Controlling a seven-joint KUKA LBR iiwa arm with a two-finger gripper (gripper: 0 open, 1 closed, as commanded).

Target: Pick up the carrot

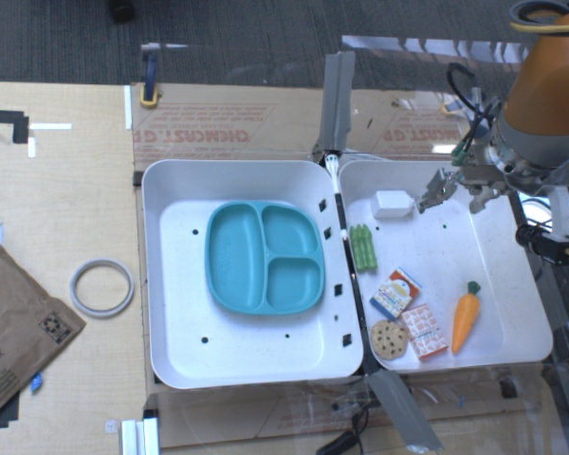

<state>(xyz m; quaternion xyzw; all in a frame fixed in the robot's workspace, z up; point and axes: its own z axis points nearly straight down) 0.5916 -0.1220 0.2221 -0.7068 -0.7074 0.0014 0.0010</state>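
The carrot [465,318], orange with a small green top, lies near the front right corner of the right bin [512,245], pointing toward the front edge. My gripper [455,195] hangs over the back of that bin, well behind the carrot and slightly to its left. Its two fingers are spread apart with nothing between them.
A white block [393,203], green beans [362,247], a small snack box [394,295], a cookie [389,339] and a red-and-white packet [424,332] share the right bin. The left bin [171,282] holds a teal divided plate [266,257]. A tape ring [101,286] lies on the bench.
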